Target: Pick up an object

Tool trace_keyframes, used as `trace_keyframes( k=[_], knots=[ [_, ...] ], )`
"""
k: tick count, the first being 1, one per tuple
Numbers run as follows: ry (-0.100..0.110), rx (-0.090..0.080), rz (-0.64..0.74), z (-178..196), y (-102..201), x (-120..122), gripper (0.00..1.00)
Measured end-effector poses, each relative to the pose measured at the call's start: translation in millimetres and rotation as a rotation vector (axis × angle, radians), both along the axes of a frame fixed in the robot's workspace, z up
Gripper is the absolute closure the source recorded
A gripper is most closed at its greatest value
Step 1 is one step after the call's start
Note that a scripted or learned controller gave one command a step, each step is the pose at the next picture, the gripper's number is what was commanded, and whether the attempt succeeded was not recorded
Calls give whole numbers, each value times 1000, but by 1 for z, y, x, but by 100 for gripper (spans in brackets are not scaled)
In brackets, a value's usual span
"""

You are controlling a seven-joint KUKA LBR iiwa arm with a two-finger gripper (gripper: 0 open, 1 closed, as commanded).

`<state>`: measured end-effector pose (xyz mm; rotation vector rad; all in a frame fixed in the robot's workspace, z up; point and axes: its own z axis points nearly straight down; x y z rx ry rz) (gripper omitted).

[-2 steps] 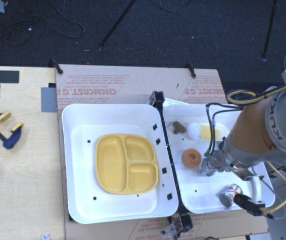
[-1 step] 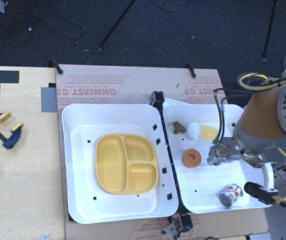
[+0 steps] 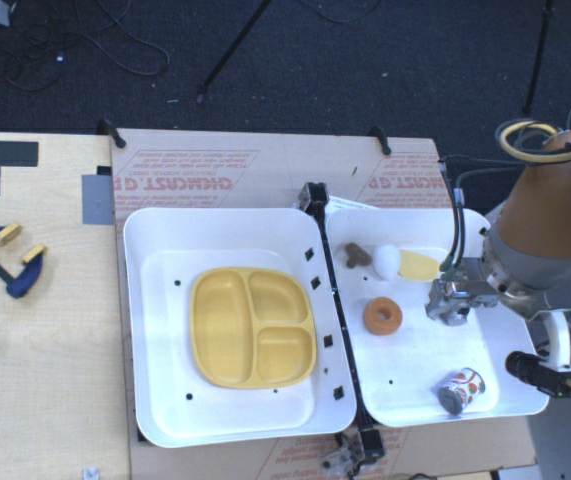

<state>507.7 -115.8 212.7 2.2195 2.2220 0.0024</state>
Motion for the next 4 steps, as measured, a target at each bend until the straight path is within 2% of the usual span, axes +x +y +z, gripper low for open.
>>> trace_keyframes(
  k=[1,3,4],
  knots=[
    [-1,-1,0,53,-1,1,100],
    [7,1,2,33,99,30,100],
    [4,1,2,34,138,51,100]
  ],
)
